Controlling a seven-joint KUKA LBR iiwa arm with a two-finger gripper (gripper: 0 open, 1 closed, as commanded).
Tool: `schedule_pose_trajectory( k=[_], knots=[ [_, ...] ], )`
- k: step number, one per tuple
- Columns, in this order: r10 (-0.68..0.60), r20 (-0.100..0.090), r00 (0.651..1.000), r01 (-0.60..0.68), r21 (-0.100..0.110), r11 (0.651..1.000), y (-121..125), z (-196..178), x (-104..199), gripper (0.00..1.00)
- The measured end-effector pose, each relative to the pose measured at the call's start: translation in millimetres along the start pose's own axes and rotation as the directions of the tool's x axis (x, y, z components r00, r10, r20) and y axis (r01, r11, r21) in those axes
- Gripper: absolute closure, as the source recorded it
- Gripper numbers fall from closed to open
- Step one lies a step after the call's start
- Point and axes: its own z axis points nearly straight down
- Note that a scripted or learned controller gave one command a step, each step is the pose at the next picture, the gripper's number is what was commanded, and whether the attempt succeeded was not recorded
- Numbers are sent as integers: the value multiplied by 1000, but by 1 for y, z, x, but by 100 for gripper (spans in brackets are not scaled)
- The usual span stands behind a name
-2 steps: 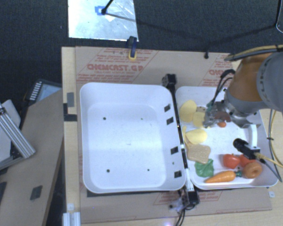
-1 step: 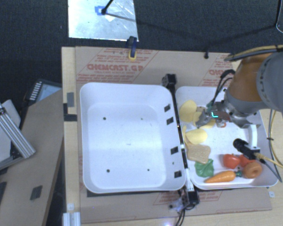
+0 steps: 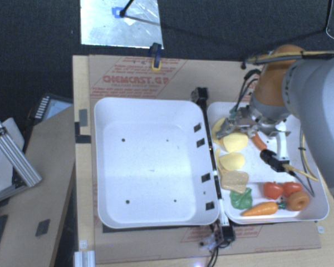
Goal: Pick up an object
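Observation:
My gripper [image 3: 230,128] hangs low over the far left part of the right bin [image 3: 318,204]. It sits just above a pale yellow round piece [image 3: 236,143] and beside a yellow piece [image 3: 217,128] at the bin's left wall. Whether it touches either piece cannot be made out. A second pale yellow piece [image 3: 232,161] lies nearer the front, with a tan bread slice [image 3: 236,180] below it. A small orange stick [image 3: 258,142] lies to the right of the gripper.
At the front of the right bin lie a green leafy piece [image 3: 241,198], a carrot [image 3: 260,208], two red tomatoes [image 3: 273,189] and an orange fruit [image 3: 298,201]. The left bin [image 3: 150,160] stands alongside, separated by a black-clipped divider [image 3: 209,149].

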Motion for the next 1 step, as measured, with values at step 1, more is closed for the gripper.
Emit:
schedule_pose_trajectory(
  k=[1],
  knots=[
    [6, 0, 1000, -6, 5, 1000, -20, 0, 5, 0]
  ],
)
